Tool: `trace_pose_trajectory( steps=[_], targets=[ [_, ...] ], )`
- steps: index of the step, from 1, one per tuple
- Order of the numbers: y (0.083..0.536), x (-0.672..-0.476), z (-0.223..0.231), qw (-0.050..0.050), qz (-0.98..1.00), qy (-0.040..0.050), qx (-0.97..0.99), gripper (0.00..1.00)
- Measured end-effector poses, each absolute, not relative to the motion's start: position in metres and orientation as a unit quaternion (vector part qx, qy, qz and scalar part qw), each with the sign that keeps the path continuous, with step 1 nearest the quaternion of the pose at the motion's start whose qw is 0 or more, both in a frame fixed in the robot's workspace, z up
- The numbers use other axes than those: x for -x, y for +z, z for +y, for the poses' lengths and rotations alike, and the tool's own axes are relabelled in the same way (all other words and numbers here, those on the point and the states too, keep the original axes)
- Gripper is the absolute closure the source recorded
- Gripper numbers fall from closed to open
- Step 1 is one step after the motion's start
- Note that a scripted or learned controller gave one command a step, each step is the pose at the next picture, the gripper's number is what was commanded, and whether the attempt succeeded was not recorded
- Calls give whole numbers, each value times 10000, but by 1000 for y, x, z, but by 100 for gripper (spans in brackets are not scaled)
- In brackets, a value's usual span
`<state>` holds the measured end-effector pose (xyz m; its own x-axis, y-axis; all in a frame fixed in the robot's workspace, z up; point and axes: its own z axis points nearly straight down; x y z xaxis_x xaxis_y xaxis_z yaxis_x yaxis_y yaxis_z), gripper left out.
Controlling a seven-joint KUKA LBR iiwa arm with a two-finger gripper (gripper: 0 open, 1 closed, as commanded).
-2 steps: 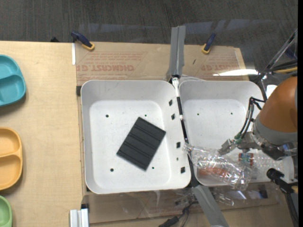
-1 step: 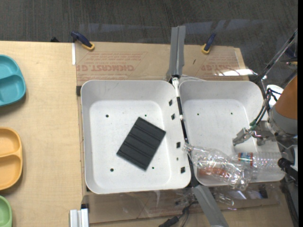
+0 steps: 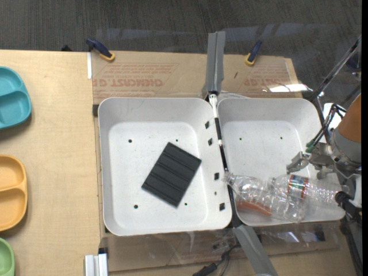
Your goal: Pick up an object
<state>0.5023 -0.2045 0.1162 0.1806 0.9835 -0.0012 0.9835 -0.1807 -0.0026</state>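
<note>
Two shallow white bins sit side by side on the bench. In the left bin (image 3: pixel 115 154) a black ribbed rectangular pad (image 3: pixel 171 173) lies flat near the middle, turned at an angle so its long axis runs from about 1 o'clock to 7 o'clock. It touches nothing else.

In the right bin (image 3: pixel 259 119) two clear plastic bottles lie on their sides along the 6 o'clock wall, overlapping one another. One, a crumpled bottle (image 3: pixel 256 197) with something orange-red showing through its lower part, lies toward the bin's 7 o'clock corner. The other, a bottle with a red-and-white label (image 3: pixel 299 188), lies toward 4 o'clock.

The arm comes in at the 3 o'clock edge of the view, its orange band (image 3: pixel 349 125) just visible. The gripper (image 3: pixel 305 161) is low in the right bin — just above the labelled bottle's upper side, at about 12 o'clock from the label. One thin finger points toward 9 o'clock; how wide the fingers are spread cannot be told, and nothing can be seen clamped between them.

Off the bench's 9 o'clock side lie a teal tray (image 3: pixel 12 103) and an orange tray (image 3: pixel 10 191).
</note>
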Motion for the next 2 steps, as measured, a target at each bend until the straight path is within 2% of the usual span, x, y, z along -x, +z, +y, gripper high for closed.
trace_pose_trajectory(
  steps=[1,2],
  targets=[
    [90,-500,-201,5,-6659,8,7460,0],
    [94,-528,-192,11,-6859,13,7277,0]
  ],
)
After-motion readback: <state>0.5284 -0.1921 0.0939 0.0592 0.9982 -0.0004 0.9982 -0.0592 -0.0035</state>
